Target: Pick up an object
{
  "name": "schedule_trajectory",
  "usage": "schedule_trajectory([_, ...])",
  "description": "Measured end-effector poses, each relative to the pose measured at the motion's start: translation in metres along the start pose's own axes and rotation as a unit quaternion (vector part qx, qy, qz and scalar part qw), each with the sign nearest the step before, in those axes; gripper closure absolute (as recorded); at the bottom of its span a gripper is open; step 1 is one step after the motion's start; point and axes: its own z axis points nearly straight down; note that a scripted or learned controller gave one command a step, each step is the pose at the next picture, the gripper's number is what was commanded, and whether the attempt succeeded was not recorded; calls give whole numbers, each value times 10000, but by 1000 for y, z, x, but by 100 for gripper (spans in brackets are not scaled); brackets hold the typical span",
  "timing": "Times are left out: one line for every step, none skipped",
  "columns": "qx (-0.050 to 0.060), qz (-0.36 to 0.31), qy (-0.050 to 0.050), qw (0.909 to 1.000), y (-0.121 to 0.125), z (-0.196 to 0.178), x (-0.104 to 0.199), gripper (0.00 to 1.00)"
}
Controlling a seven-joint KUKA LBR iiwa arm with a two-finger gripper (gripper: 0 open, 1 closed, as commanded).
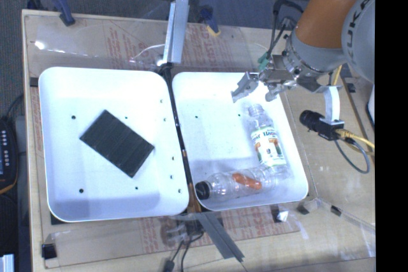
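The gripper (256, 88) hangs over the far right part of the right bin (210, 137), its two fingers spread apart with nothing between them. Nearest the camera, a clear bottle (239, 183) with a black cap and something orange inside lies along the bin's near wall. Beyond it a second bottle (266, 140), with an orange and white label, lies along the right wall; its cap end points toward the gripper and sits just below the fingers, apart from them. In the left bin (57, 137) a dark flat pad (117, 143) lies tilted, well apart from the gripper
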Motion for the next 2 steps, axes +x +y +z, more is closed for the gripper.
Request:
schedule_trajectory([8,-28,2,10000,1,-10,1,100])
schedule_trajectory([8,-28,0,10000,1,-10,1,0])
